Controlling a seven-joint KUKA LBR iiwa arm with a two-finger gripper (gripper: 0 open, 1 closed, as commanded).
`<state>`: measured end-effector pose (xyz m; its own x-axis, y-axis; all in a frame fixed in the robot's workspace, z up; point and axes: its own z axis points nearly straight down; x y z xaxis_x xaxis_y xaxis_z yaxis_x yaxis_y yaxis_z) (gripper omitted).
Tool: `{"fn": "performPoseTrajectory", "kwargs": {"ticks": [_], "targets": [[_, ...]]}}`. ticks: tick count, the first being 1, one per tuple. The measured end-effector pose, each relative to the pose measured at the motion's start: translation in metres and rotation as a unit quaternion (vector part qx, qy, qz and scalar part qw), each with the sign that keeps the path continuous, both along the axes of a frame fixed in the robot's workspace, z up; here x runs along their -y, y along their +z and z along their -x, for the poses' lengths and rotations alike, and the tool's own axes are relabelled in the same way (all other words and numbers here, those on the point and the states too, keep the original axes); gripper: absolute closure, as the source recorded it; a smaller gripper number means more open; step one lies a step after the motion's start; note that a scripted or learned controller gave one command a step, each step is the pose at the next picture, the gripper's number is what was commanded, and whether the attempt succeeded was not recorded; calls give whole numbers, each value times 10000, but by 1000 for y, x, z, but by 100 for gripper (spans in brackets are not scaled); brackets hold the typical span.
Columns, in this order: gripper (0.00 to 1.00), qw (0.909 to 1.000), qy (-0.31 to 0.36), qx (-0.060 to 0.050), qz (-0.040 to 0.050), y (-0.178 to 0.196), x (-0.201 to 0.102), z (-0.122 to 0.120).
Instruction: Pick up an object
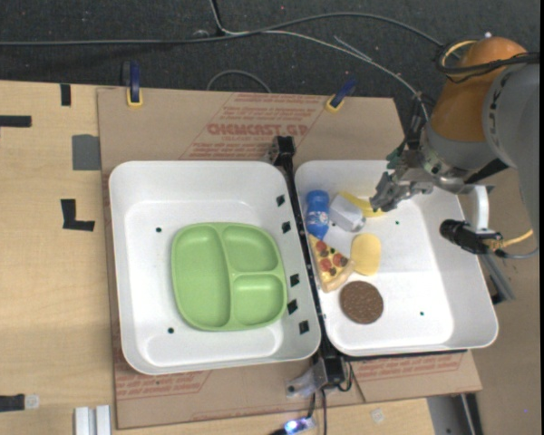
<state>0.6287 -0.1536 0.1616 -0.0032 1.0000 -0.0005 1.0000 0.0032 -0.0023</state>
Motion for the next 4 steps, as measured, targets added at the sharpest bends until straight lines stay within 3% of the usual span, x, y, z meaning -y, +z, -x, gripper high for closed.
{"fn": "performPoseTrajectory", "kwargs": {"ticks": [2,4], "targets": [[100,10000,-6,32,3,102,1,-11],[100,10000,14,0,-7,102,-112,6]]}}
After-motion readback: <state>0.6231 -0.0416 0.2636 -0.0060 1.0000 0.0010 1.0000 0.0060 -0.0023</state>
